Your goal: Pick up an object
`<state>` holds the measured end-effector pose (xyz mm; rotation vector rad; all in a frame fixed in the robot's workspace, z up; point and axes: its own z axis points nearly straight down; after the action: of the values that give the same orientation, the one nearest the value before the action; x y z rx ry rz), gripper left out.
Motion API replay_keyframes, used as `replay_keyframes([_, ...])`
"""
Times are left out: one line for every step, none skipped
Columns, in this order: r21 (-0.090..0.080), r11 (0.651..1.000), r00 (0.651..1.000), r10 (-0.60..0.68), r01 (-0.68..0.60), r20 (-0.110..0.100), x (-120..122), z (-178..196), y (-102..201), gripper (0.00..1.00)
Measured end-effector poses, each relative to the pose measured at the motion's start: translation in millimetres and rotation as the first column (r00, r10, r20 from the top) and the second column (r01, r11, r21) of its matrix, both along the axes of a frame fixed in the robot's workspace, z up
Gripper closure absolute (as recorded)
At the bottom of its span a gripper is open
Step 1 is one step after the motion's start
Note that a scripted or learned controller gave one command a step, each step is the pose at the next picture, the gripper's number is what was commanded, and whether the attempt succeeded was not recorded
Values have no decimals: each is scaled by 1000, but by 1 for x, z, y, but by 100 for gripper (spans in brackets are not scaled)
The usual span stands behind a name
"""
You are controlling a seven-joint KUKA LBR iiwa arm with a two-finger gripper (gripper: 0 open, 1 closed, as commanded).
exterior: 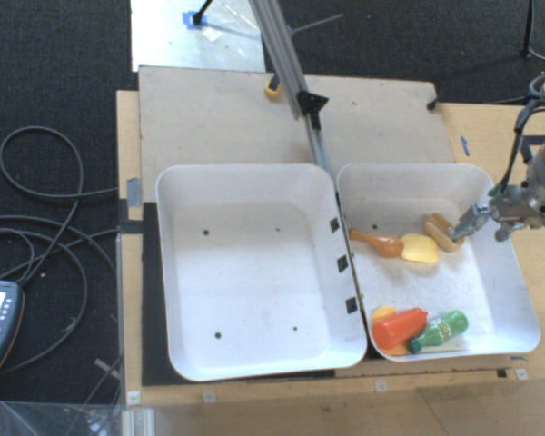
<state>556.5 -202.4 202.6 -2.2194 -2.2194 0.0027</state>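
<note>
Gripper (477, 216) at right bin's (513, 289) right edge, just above tan block (442, 231); can't tell whether open, closed or gripping anything, too small and blurred. Nothing visibly held. Candidate objs all in right bin: tan block near right wall toward back, yellow piece (421, 249) just beside it, orange spoon-like thing (380, 242) next to that toward divider; red pepper (400, 323) and green bottle (439, 331) near front edge, touching. Left bin (177, 271) bare. Likely step: closing in on tan block. Risks: block sits tight to bin wall, so tip may hit wall or skid off; yellow piece close by could get nudged or pinched along w/ block; angled, off-centre grab prob slips on lift.
</note>
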Motion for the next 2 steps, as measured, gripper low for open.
replay_keyframes([0, 1000, 1000, 0, 0, 0, 8, -47, -3, 0])
replay_keyframes([1, 1000, 1000, 1, -1, 0, 2, -92, 3, 0])
